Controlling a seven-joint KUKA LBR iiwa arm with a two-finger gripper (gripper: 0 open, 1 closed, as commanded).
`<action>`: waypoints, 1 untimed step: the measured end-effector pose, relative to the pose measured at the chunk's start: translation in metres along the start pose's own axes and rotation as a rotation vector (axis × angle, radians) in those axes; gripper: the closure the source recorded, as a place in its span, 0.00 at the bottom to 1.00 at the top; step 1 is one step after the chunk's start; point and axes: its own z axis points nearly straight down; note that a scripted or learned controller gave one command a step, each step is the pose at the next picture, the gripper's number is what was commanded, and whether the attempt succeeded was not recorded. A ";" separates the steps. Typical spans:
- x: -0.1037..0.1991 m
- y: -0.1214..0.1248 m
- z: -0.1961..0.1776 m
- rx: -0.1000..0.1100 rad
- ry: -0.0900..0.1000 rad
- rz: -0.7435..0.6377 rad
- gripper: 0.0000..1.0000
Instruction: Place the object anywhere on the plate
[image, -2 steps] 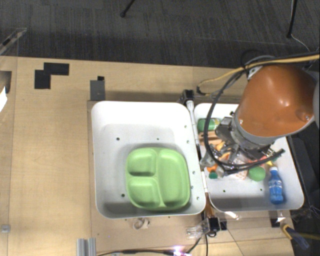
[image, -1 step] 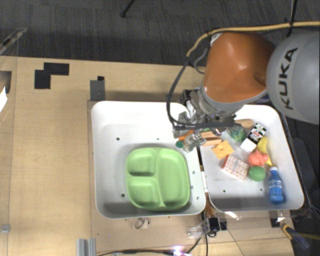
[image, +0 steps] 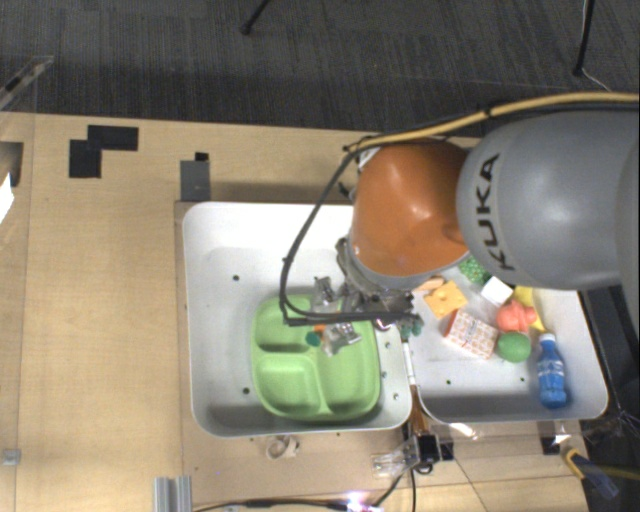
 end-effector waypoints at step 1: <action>-0.001 -0.002 -0.001 0.002 -0.003 0.002 0.00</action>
